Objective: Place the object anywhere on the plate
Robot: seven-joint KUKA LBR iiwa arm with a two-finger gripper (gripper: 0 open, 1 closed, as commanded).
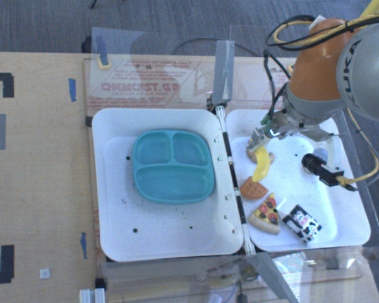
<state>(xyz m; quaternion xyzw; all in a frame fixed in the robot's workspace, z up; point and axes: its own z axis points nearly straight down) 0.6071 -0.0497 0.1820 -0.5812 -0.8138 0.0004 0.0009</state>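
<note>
A teal divided plate (174,167) lies in the middle of the left bin (110,232). In the right bin (354,223) a yellow toy banana (262,163) lies near the left wall, pointing roughly towards the camera. My gripper (265,135) is down in the right bin just above the banana's far end, close to or touching it. The wrist hides the contact.
An orange waffle-like wedge (253,188), a toy pizza slice (266,214) and a small black-and-white box (302,222) lie in front of the banana. A black cylinder with a yellow cable (318,165) hangs from the arm over the right bin. A raised divider (229,169) separates the bins.
</note>
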